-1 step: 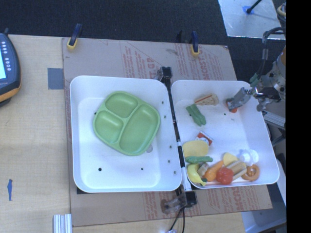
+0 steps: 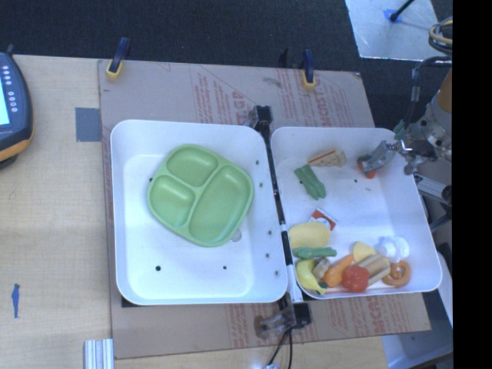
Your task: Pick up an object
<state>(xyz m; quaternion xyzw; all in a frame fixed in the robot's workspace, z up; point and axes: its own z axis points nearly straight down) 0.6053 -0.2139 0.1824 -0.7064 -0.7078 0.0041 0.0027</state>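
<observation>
My gripper (image 2: 374, 162) hangs low over the upper right corner of the right bin (image 2: 384, 206), with the arm coming in from the right edge. A small red bit shows right under it; I cannot tell what it is. To the gripper's left lie a tan wedge (image 2: 327, 158) and a green toy vegetable (image 2: 310, 181). Several toy foods are heaped at the bin's front: a yellow piece (image 2: 309, 234), a green bean (image 2: 314, 252), a banana (image 2: 307, 272), a carrot (image 2: 338, 270), a red tomato (image 2: 355, 278), an orange pretzel (image 2: 397, 273) and a white piece (image 2: 392, 247).
The left bin (image 2: 138, 275) holds a green divided plate (image 2: 201, 194). A black hinge bar (image 2: 275, 206) runs between the bins. Blue and yellow clamps (image 2: 307, 71) hold the cardboard sheet at the back. A handheld controller (image 2: 11, 106) lies at the far left.
</observation>
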